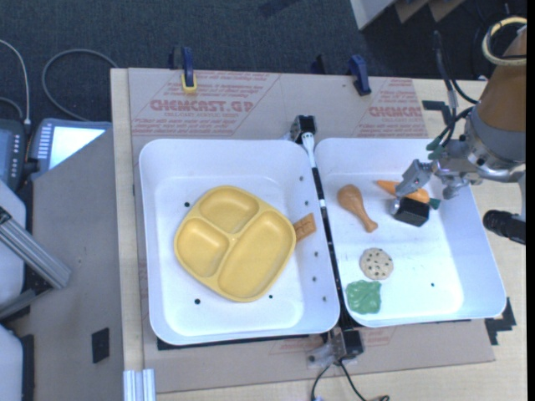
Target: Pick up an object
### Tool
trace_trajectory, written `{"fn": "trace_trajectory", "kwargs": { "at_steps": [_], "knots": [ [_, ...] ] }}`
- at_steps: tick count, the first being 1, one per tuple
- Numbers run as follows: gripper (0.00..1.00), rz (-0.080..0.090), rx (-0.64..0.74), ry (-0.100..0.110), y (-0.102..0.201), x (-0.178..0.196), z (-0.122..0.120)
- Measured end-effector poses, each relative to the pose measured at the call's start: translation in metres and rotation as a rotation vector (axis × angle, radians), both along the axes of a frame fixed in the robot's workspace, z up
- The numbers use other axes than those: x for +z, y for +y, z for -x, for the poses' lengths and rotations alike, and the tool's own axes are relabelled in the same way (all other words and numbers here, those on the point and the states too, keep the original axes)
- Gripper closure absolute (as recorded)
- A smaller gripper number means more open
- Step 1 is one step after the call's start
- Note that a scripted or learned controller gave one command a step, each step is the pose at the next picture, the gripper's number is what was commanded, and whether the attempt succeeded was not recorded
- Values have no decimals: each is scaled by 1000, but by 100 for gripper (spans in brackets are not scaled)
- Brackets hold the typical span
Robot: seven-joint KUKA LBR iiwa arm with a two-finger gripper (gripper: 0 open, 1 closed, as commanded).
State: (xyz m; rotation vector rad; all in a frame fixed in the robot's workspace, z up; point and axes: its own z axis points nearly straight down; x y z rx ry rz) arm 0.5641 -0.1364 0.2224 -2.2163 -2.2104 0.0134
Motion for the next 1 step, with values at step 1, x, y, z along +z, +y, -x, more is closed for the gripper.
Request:
{"fn": "trace_trajectory", "kwargs": {
  "at_steps": [1],
  "knots": [
    [0, 2, 3, -14, 0, 8, -3]
  ]
}}
